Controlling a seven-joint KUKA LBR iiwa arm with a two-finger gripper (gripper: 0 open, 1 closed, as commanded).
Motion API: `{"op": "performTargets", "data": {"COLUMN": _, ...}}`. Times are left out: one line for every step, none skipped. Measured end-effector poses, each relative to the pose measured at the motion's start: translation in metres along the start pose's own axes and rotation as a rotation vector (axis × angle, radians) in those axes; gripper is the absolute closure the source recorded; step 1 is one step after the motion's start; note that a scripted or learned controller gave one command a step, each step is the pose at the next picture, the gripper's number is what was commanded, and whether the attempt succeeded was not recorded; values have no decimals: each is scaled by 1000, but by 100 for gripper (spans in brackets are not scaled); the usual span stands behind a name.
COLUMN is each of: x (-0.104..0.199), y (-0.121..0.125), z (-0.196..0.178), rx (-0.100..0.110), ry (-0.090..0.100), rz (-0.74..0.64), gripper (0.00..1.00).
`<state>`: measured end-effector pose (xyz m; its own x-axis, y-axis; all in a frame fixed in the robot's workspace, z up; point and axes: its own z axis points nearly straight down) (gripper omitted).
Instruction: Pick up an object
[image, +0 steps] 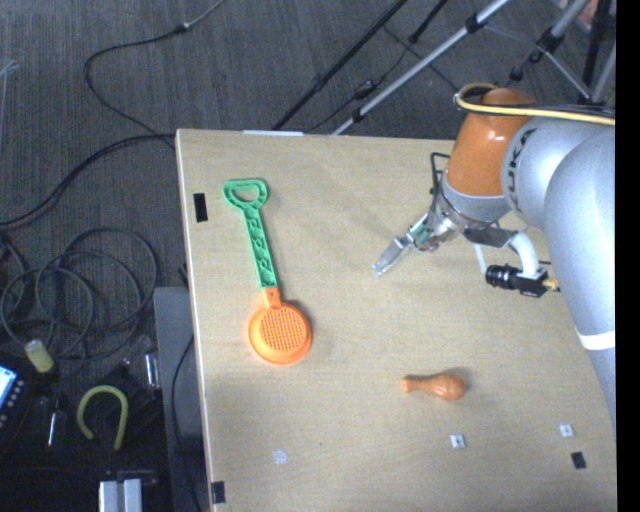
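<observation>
Nearest cam: small orange drumstick-shaped toy (436, 385), lying flat, near-right on bench (330, 440). Toy sieve (267, 285), green handle w/ orange head, well left. Gripper (388, 262) hovering mid-bench, apart from both, prob. mid-approach; grasping nothing, open/closed: cannot tell.

Grey arm reaching in from right, orange band above wrist, tool (392, 258) angled down-left, holding nothing
</observation>
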<state>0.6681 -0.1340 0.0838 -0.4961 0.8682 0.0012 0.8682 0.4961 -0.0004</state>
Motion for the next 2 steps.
{"op": "performTargets", "data": {"x": 0, "y": 0, "z": 0, "rx": -1, "ry": 0, "rz": 0, "gripper": 0}}
{"op": "performTargets", "data": {"x": 1, "y": 2, "z": -10, "rx": -4, "ry": 0, "rz": 0, "gripper": 100}}
